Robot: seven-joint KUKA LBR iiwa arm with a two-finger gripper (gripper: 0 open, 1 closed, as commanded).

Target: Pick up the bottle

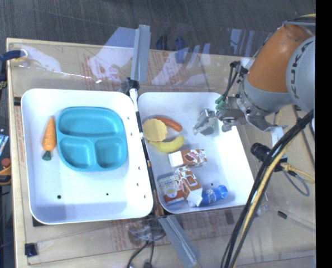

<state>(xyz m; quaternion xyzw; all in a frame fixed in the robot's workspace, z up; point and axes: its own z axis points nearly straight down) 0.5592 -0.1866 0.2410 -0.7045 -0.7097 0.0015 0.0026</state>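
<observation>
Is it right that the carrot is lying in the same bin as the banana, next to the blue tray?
Not quite. The camera view shows the carrot next to the blue tray, but they sit in the left bin. The banana lies in the other bin, the right bin, along with the bottle.

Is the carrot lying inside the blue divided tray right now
No, the carrot lies on the floor of the left bin, just beside the blue tray and not in any compartment.
</observation>
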